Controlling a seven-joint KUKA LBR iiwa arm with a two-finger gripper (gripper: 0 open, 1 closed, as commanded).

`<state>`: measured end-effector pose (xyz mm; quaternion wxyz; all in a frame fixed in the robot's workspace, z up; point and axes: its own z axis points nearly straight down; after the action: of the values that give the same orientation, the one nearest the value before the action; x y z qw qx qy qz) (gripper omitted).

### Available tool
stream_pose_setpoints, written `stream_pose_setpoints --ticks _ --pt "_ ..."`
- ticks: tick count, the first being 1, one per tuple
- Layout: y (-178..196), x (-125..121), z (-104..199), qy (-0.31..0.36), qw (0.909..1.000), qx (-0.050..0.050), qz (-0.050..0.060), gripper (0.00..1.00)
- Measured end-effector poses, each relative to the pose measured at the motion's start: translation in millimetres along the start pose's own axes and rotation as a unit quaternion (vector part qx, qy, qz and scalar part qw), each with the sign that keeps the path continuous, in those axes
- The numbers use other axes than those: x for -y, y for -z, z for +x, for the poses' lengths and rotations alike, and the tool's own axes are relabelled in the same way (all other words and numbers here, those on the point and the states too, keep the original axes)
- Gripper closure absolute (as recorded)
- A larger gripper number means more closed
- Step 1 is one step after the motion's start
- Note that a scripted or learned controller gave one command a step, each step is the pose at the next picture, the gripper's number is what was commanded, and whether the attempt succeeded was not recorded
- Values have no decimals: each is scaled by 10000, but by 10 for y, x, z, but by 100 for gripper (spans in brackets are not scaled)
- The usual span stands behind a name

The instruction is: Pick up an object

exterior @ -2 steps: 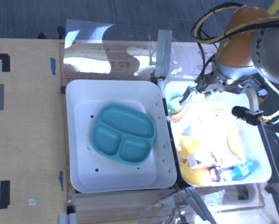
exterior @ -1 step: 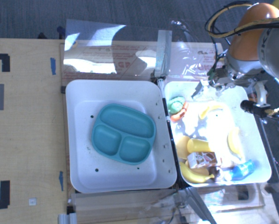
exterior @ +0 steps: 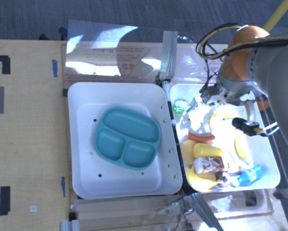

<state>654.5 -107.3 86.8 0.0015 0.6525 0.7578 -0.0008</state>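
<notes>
Pincer (exterior: pixel 209 96), opening impossible to judge, sits low over the right bin (exterior: pixel 274 174).

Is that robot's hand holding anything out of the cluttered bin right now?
It cannot be told: the hand sits low over the right bin, and the arm hides whatever might be in it.

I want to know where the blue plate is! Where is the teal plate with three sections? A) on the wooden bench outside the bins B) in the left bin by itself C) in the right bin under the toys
B: the teal divided plate lies alone in the left bin, while the toys are piled in the right bin.
</notes>
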Motion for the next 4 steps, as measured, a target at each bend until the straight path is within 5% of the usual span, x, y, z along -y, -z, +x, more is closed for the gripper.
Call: stream_pose_setpoints --ticks 1,2,3,4 --pt "6 519 105 1386 9903 -8 -19 0" --pt "193 878 26 1627 9867 -14 -5 0" --pt "11 1707 -6 1677 9858 0 -29 0" --pt "8 1566 73 -1781 9840 -4 -38 0"
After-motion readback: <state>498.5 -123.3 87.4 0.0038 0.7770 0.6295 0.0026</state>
